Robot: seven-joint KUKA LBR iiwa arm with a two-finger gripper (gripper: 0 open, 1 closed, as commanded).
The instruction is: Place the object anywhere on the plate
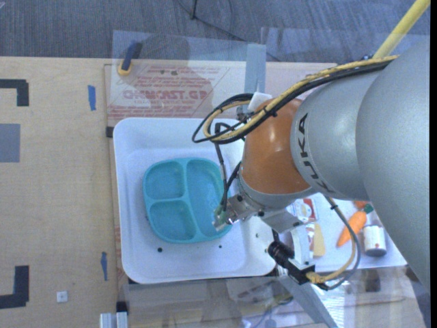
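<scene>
My jaws (224,217) hang over the teal divided plate (183,200) rim — their state I cannot tell — ready for placing.

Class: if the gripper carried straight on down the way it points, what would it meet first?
Most likely the right rim of the blue plate; the gripper sits over that edge, though depth is unclear.

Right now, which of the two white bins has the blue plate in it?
The left bin holds the blue divided plate. The right bin, mostly hidden under the arm, holds small items like a toy carrot instead.
</scene>
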